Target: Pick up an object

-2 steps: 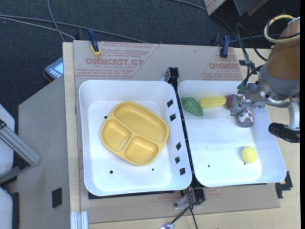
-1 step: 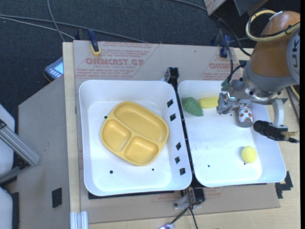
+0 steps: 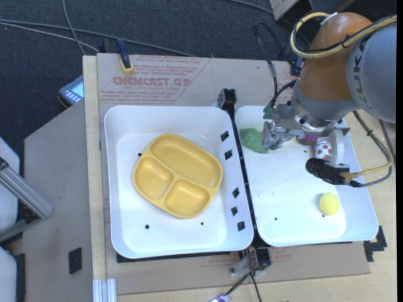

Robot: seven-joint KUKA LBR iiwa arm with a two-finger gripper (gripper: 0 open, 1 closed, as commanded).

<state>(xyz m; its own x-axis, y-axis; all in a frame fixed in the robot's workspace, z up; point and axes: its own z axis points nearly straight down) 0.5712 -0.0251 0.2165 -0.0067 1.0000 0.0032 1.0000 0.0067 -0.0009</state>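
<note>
Over R bin, far-left part, jaws are hanging low; spread or pressed together, can't tell from this angle. Item 1: green obj, lying just beside jaws, toward the bins' shared wall. Item 2: small white-and-red obj, sitting nr the wrist. Item 3: yellow ball, resting nr front-right corner, well apart from jaws. Item 4: yellow 3-compartment tray, lying mid L bin. Both bins sitting on desk.

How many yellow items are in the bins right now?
2: a yellow divided plate in the left bin, a small yellow ball in the right bin. The arm could hide others.
</note>
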